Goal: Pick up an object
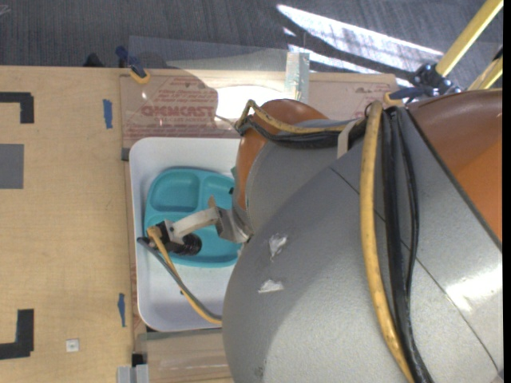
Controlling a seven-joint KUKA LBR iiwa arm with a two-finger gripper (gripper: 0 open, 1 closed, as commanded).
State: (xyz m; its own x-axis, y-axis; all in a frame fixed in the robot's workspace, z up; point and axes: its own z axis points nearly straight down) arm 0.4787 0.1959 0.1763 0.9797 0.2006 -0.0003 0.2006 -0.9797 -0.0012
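Below, teal divided tray (182, 195) in white bin (140, 298), right edge beneath the gripper (230, 228), its opening indiscernible.

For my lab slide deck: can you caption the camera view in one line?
Grey KUKA arm leans over a white bin holding a teal divided tray.

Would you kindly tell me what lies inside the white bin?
A teal divided plate lies in the white bin. The grey arm covers the bin's right side, hiding anything there.
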